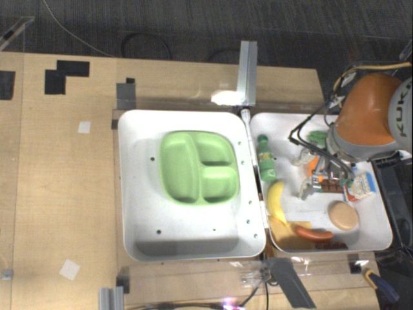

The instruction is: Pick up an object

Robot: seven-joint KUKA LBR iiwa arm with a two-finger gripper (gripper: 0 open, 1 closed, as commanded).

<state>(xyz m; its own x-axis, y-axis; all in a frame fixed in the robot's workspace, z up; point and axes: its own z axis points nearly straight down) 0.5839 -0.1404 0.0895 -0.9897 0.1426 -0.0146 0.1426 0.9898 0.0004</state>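
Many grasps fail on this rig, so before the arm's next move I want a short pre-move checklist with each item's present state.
1. Tool is over the right bin: ok.
2. Objects within the bin to pick: banana, green bottle, hot dog, round bun: ok.
3. Something held between the fingers: cannot tell.
4. Targets well separated: not ok, banana and hot dog lie close together.
5. Left bin holds the green divided tray, out of the arm's way: ok.

Wooden bench (58,192) bears two white bins (139,237) side by side.
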